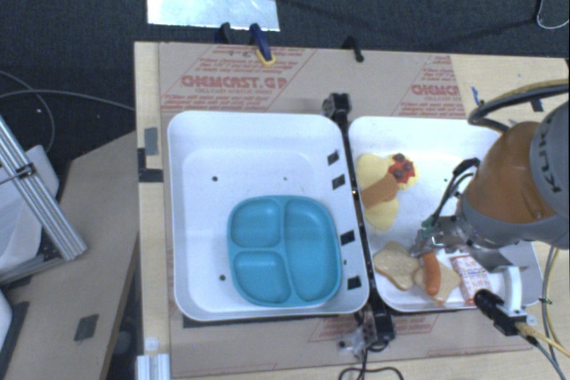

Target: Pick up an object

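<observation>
A small orange-red toy sausage (432, 273) lies near the front edge of the right-hand white bin (427, 133), resting partly against a tan, bread-shaped slice (394, 266) on its left. It looks like a light, stiff plastic play-food piece, smooth and rounded, so it may roll or slip under a pinch. The best hold is probably across its short width, near the middle.

The end effector (429, 239) hangs directly over the sausage's upper end, on the grey arm with its orange band (512, 178) reaching in from the right. Whether it is open, closed or gripping anything cannot be told from this angle.

Close around the sausage, things are crowded. The bread slice touches its left side. A flat red-and-white packet (466, 270) lies just beside it on the right. The bin's front wall is near, leaving little room for a low approach. Farther back in the same bin sits a yellow toy with a brown piece and a small red-and-dark piece on top (385, 182), well apart from the sausage.

The left bin (223, 138) holds a blue divided plate (285, 249). Both bins sit on a table (232, 71) covered with printed cardboard.
</observation>
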